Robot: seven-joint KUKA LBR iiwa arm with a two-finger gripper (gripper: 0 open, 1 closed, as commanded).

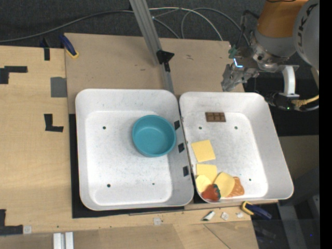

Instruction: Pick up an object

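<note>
The gripper (234, 79) is hovering at two o'clock, above the right bin's (275, 139) far rim; I cannot tell its state. Candidates are lying apart: a blue bowl (153, 135) in the left bin (93, 108), a brown chocolate bar (215, 117), and yellow cheese slices (203, 151) crowding at five o'clock, where overlapping pieces are risking a slipped grasp.
</note>
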